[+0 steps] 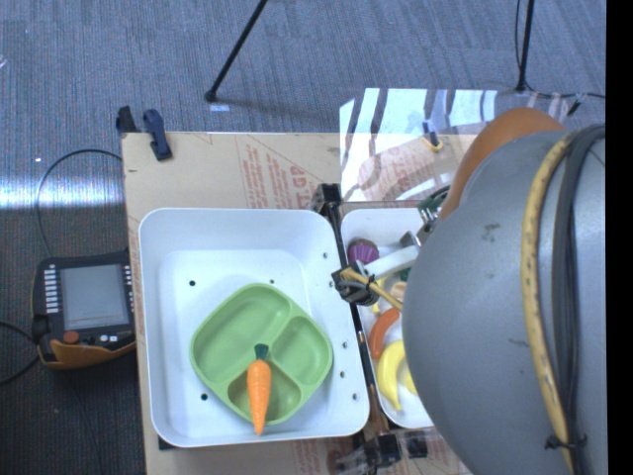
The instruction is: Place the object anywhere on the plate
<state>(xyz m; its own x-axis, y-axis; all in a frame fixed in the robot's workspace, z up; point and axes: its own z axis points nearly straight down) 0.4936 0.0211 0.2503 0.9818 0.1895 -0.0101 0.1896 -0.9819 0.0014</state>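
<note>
Plainly, the carrot (pixel 258 394) is the thing to look at: a toy one, bright orange, tapering to a point at its 6 o'clock end, with a small dark green stub of top at its 12 o'clock end. It lies lengthwise on the green plate (pixel 237 320), in the plate's lower compartment, its tip reaching over the plate's rim at 6 o'clock. The plate is a rounded, divided dish set cornerwise in the left bin (pixel 178 240). At 3 o'clock from the plate lies the right bin (pixel 391 221), with a purple item (pixel 362 252), a yellow banana (pixel 392 371) and an orange piece (pixel 381 332) showing. The grey arm (pixel 495 315) looms over that bin; whether its fingers are spread or closed cannot be told.
</note>
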